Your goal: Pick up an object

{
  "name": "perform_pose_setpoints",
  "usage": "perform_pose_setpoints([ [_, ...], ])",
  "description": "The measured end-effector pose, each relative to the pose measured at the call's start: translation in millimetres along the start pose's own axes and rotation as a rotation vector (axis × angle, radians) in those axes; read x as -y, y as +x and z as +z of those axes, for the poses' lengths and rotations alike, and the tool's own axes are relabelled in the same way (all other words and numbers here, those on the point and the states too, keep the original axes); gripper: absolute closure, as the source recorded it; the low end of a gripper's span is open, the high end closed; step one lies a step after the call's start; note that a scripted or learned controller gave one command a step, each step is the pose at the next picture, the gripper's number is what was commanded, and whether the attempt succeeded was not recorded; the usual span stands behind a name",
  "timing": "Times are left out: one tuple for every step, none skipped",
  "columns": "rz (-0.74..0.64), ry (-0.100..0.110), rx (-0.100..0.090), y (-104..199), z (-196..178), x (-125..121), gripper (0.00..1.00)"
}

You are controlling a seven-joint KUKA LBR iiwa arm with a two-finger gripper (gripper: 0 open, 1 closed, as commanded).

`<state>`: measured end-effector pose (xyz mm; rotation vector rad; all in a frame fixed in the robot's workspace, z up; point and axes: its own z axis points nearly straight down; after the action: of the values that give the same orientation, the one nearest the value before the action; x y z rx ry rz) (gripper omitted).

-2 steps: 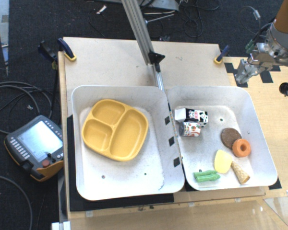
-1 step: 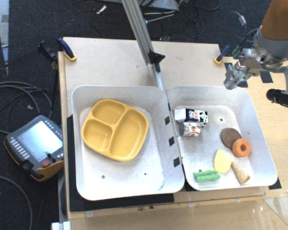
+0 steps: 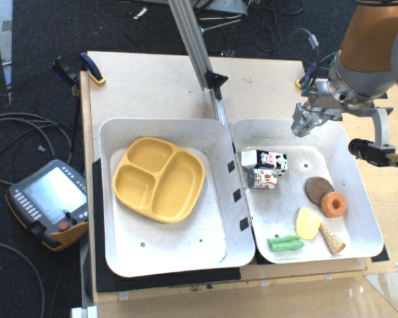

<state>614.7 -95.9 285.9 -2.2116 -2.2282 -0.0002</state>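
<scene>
My gripper hangs over the far edge of the right bin, above and to the right of a small black-and-white carton. A small can lies just in front of the carton. Toward the bin's right side sit a brown cookie and an orange donut. Near the front lie a yellow wedge, a tan cone and a green bean pod. Nothing is seen between the fingers.
A yellow divided plate fills the middle of the left bin. A slanted metal pole rises from between the bins. A teach pendant lies on the floor at left.
</scene>
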Motion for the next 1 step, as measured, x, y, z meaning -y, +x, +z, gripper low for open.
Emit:
perform_pose_setpoints([
  [0.000,0.002,0.000,50.5,19.2,15.7,1.00],
])
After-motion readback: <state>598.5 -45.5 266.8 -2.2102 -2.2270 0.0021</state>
